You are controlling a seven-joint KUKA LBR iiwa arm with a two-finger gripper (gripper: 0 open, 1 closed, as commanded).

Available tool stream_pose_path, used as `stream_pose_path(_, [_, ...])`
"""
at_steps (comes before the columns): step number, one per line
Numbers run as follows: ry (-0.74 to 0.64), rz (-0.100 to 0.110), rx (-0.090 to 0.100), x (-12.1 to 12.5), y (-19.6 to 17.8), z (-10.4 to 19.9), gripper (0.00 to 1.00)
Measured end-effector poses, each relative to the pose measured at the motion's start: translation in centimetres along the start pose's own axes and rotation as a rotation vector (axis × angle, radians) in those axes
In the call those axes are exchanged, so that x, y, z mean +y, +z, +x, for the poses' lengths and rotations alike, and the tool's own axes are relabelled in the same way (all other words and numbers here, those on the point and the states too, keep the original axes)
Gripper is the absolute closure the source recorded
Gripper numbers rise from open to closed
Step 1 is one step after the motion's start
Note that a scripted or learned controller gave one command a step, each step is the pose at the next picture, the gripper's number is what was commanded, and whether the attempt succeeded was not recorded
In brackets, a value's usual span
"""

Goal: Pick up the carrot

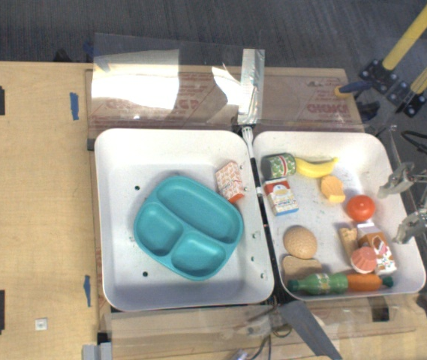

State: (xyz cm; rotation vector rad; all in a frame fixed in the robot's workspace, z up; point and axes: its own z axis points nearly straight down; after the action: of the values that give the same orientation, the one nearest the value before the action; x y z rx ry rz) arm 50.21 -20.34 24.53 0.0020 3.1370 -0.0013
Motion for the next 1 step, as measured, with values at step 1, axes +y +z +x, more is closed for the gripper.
stream_pose_path(1, [0.037, -0.001, 0.003, -0.45, 5.65, -6.23, 0.0])
